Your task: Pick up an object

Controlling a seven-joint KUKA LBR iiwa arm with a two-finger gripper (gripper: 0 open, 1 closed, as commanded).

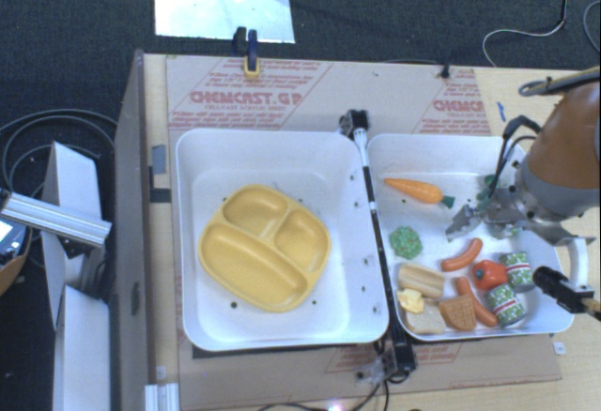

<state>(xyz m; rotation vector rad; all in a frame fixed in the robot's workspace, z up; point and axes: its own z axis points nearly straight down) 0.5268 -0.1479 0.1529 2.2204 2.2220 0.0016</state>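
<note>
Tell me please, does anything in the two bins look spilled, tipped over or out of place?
Nothing stands out. The yellow divided plate lies flat in the left bin, turned at an angle. The carrot and other toy foods lie loose in the right bin.

Rt bin (pixel 413 151) front: crowded w/ food (pixel 460 292)

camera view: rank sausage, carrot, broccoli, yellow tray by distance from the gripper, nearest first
1. sausage, just below the gripper in the right bin.
2. carrot, up and to its left.
3. broccoli, further left; close to the carrot's distance.
4. yellow tray, in the left bin.
</note>
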